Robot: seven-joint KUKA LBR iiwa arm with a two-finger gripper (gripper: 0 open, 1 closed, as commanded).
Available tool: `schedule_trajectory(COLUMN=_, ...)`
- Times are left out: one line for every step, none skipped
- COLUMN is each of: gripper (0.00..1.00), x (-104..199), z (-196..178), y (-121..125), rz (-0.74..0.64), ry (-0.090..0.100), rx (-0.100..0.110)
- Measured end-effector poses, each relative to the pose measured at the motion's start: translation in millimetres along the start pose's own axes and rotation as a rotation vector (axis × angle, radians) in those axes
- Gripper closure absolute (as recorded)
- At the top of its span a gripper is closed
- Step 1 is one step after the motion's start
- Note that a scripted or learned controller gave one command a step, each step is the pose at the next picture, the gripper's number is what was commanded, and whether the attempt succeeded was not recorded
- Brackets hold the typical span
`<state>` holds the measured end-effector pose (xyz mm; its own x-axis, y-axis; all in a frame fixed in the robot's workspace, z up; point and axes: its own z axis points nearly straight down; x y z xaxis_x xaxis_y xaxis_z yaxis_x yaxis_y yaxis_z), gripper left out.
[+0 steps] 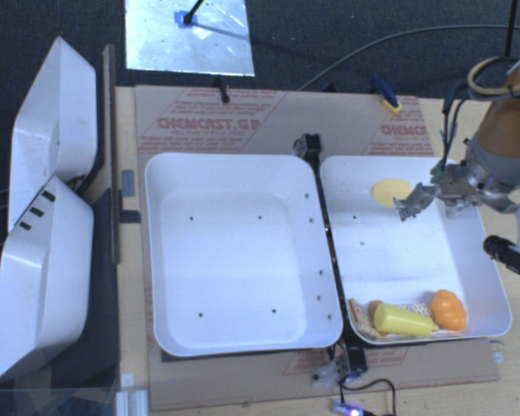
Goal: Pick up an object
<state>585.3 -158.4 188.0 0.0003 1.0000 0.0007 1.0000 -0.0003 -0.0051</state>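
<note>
My gripper hangs over the upper part of the right bin, reaching in from the right. A pale yellow rounded object lies on the bin floor just up and left of the gripper tip, close to it or touching it. Along the bin's front edge lie a yellow bottle-like object, an orange fruit, a small brown piece and a white netted item.
The left bin sits beside the right one, with a black divider between them. Two spare white bins lean at the far left. Cables and a blue-yellow clamp lie at the back.
</note>
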Motion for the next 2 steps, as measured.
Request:
schedule_trajectory(gripper=0.0, x=0, z=-3, y=1, rz=-0.001, ry=-0.001, rx=-0.006)
schedule_trajectory(gripper=0.0, x=-7, z=49, y=-6, rz=0.0, ry=0.0, rx=-0.002)
